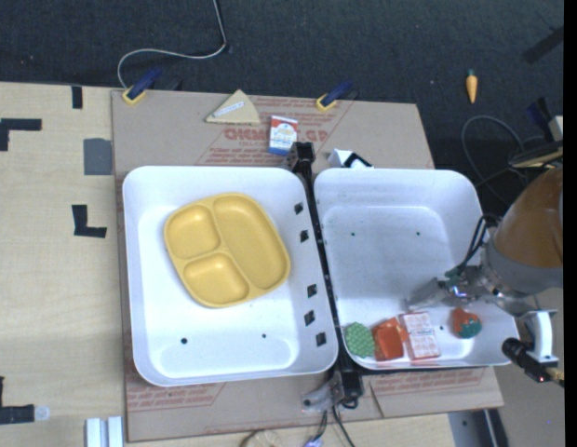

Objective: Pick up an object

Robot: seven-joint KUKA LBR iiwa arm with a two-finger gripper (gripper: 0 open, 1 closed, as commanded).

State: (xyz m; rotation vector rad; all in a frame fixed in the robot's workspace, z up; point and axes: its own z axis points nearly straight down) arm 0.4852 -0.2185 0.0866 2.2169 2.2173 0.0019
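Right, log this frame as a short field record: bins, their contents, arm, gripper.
left bin: shallow white bin, holds a yellow three-compartment plastic plate
right bin: shallow white bin, items gathered along its near edge
right bin contents: green round item, orange item, white and red packet, small red and green item
arm: grey arm with orange band, reaching in from the right over the right bin
gripper: gripper low over the right bin floor, above the packet; finger state unclear
outside bins: small red and white carton on the cardboard behind
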